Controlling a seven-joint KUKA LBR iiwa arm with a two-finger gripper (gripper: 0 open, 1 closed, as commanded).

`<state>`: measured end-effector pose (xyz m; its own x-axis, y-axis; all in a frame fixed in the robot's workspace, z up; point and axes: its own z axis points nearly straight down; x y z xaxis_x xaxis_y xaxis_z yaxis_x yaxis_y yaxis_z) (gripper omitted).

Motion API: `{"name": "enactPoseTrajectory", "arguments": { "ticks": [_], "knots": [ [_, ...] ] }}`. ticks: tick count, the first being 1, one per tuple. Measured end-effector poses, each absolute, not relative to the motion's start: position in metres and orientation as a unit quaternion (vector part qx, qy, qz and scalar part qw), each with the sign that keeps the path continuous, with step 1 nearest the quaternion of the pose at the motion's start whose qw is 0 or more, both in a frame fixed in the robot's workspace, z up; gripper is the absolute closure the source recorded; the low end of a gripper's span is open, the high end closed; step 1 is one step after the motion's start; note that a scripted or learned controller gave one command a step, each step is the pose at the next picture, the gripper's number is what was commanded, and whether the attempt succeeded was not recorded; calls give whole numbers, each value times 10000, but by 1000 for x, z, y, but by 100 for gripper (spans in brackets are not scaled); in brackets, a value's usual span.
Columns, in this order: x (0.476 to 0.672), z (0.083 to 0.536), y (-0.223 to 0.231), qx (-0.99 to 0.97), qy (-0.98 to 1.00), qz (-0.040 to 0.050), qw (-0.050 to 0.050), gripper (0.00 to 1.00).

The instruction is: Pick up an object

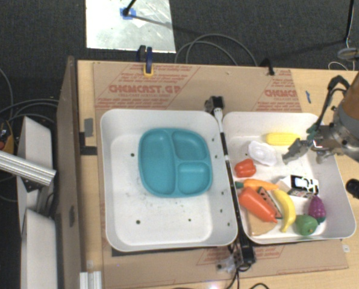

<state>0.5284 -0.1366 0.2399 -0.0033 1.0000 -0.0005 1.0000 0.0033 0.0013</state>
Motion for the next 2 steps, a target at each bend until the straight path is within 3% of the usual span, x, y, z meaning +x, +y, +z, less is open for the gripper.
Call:
{"name": "enactPoseTrajectory", "arguments": {
  "ticks": [1, 2],
  "knots": [
    [554, 145, -207, 7082, 7060, -22, -10, 0],
    [601, 130, -130, 7030, 7112, 12, 18, 0]
  ]
}}
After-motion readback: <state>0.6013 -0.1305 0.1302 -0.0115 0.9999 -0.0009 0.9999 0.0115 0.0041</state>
